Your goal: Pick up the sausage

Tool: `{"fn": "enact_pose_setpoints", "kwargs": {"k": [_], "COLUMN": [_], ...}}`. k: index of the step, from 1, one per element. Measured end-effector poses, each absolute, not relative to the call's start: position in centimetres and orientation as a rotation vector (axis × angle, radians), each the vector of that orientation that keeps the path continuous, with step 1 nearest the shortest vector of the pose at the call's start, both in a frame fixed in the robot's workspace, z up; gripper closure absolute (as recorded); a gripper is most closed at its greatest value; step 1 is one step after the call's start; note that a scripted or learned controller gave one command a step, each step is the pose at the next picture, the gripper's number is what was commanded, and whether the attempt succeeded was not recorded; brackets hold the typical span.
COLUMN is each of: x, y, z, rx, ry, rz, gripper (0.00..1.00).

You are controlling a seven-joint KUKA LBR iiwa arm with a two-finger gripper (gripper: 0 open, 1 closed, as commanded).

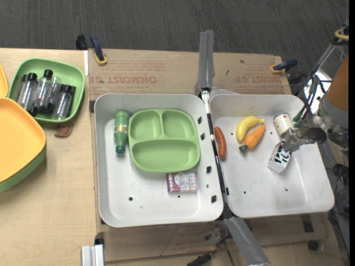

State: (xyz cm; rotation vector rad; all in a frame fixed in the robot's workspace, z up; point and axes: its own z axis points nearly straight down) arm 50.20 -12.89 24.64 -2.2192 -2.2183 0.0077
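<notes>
The sausage (221, 143) is reddish-brown and lies lengthwise against the left wall of the right bin (277, 201). My gripper (279, 160) hangs low over the right half of that bin, well to the right of the sausage and apart from it. A yellow banana (248, 127) and an orange carrot (254, 137) lie between the sausage and the gripper. Nothing can be seen held in the gripper.
The left bin (150, 209) holds a green divided plate (163, 140), a green bottle (120, 131) and a pink packet (182, 182). On the bench at far left are a green tray of small bottles (47, 90) and stacked yellow plates (16, 146).
</notes>
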Motion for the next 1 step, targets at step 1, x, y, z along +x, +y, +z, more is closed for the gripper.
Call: {"fn": "enact_pose_setpoints", "kwargs": {"k": [1], "x": [50.23], "y": [-12.99], "z": [25.43], "rx": [-2.222], "ry": [-2.215], "rz": [0.010], "gripper": [1.00]}}
